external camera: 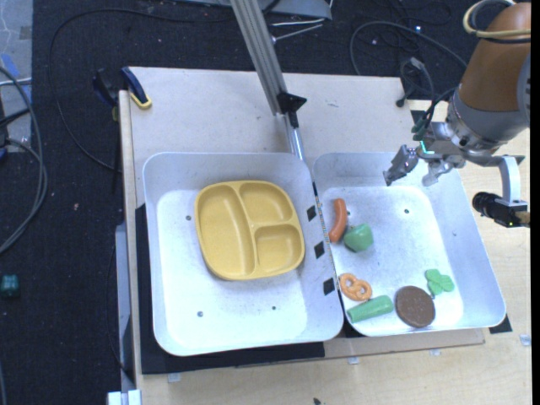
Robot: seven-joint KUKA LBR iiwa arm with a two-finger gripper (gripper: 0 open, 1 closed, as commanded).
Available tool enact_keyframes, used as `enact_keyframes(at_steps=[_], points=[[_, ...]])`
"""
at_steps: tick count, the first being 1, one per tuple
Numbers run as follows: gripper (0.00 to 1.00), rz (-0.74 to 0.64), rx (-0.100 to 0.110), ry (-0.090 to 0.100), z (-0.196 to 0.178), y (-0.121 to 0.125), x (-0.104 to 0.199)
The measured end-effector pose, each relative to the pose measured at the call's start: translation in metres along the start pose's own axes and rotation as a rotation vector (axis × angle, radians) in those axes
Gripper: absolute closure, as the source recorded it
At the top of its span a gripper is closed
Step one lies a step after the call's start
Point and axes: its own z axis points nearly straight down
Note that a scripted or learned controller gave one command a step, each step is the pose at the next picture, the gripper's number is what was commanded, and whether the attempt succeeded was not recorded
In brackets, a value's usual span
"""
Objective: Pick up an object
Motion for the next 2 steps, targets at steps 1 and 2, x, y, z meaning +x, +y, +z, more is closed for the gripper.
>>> enact_keyframes(at_steps=[1,2], points=[[0.00,0.000,-0.003,0.000,-0.001,0.001,0.000],[0.00,-0.003,0.001,0.000,0.044,0.004,0.006]])
